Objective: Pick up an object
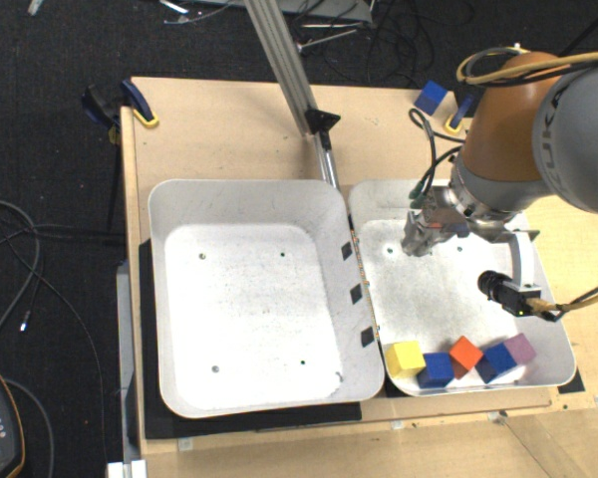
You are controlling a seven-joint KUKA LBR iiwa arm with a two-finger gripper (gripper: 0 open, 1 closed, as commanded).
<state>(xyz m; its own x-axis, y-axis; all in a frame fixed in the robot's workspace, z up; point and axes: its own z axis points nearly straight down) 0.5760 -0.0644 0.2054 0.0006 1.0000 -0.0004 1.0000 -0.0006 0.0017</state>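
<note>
Several small blocks lie along the front edge of the right bin [379,212]: a yellow block [405,357], a blue block [437,368], an orange block [465,353], a second blue block [496,360] and a purple block [519,348]. My gripper [417,240] hangs over the back left part of that bin, well behind the blocks and apart from them. Nothing shows between its fingers.
The left bin [249,297] sits beside the right one. A slanted metal pole [289,58] crosses above the bench at the back. A blue block [432,97] lies on the bench behind the arm, and a clamp [130,103] grips the back left corner.
</note>
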